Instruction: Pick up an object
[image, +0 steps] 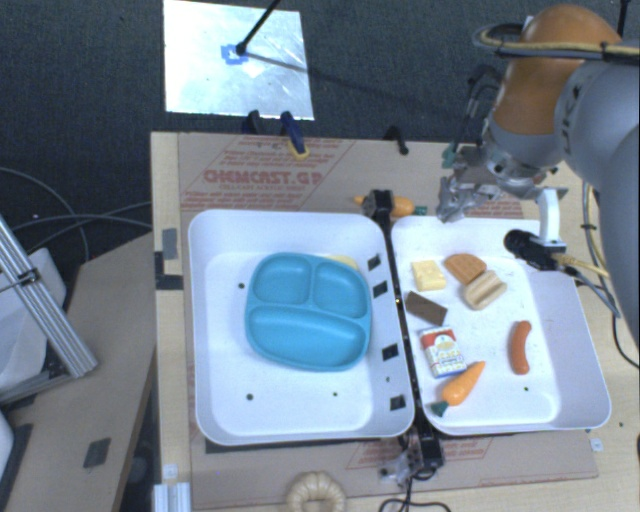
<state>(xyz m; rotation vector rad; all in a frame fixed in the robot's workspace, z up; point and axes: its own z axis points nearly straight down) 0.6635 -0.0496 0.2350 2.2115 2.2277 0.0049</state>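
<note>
Nothing is picked up yet: the claw (455, 203) hangs over the far edge of the right white bin (575, 345), and I cannot tell how it is set. The pickable things lie in that bin, among them a tan bread-shaped block (483, 290), a yellow cheese square (428, 275) and a red sausage (520, 347). Descent, grasp and lift all remain.

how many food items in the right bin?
6, all in the right bin: cheese slice, cookie, bread piece, chocolate piece, sausage, carrot. A small printed box lies there too, not counted.
</note>
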